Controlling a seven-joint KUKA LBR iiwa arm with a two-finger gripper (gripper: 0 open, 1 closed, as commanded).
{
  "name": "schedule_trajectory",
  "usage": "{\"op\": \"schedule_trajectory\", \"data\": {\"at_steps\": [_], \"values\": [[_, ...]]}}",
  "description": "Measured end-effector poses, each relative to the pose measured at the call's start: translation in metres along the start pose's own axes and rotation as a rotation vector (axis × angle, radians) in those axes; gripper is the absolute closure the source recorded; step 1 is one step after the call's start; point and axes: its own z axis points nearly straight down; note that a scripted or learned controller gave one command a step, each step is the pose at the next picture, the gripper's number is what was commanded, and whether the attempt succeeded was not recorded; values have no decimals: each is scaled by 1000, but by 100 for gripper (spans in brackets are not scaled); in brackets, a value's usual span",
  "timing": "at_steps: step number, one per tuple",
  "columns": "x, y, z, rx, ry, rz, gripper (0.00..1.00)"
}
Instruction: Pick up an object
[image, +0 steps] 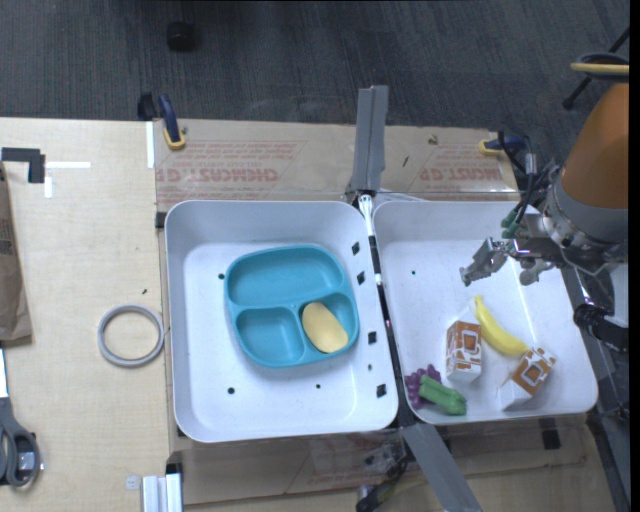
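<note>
Just below gripper (487, 262): banana (498, 329), apparently apart, right bin (420, 250).

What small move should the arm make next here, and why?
Probably a short descent toward the banana. The tool hangs in the right bin just above the banana's upper end, with nothing between its fingers. The two small cartons and the grapes lie farther off, so the banana looks like the closest target.
</note>
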Motion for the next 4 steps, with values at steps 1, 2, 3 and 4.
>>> {"op": "schedule_trajectory", "data": {"at_steps": [1,2,3,4], "values": [[-56,3,160,-3,0,100,0],[-57,3,152,-1,1,103,100],[-13,-39,126,-1,1,-18,100],[49,-36,8,-2,-1,35,100]]}}
